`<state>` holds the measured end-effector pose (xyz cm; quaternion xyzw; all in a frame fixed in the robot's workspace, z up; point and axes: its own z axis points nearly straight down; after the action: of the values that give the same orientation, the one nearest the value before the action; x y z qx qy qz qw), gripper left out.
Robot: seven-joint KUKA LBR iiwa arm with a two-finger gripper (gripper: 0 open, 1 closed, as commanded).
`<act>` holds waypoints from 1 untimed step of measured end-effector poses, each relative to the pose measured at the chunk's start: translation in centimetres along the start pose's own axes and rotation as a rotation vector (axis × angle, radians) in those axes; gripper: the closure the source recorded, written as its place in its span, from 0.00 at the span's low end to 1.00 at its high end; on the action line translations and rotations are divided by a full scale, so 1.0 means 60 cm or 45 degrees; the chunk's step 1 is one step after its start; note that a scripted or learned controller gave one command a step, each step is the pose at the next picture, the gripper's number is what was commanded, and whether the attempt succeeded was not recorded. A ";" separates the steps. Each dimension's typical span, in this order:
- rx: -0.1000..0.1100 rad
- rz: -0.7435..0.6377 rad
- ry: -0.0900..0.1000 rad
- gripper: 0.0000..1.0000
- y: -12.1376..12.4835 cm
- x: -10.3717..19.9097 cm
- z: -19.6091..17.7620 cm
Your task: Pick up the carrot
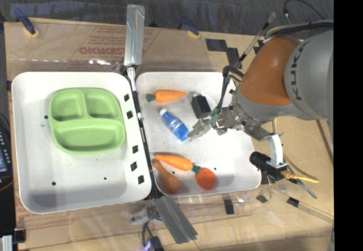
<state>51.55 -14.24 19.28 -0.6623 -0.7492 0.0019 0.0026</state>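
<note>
End effector (202, 126) over smooth tapered orange carrot (173, 161)

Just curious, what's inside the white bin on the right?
The right bin holds two carrots, a small blue bottle, a black object, a strawberry-like red toy and a brownish item. The arm covers part of its floor.

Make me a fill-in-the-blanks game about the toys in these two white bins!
1. The green plate lies in the ____ bin.
2. The little bottle has a ____ cap.
3. The black block lies beside the ____ carrot.
4. The tool hangs over the ____ bin.

Missing words: left; blue; upper; right
</note>
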 end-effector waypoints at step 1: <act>-0.005 0.145 0.001 0.00 -0.045 0.059 0.168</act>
<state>48.36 -11.06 9.21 -0.7039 -0.7103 0.0003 0.0017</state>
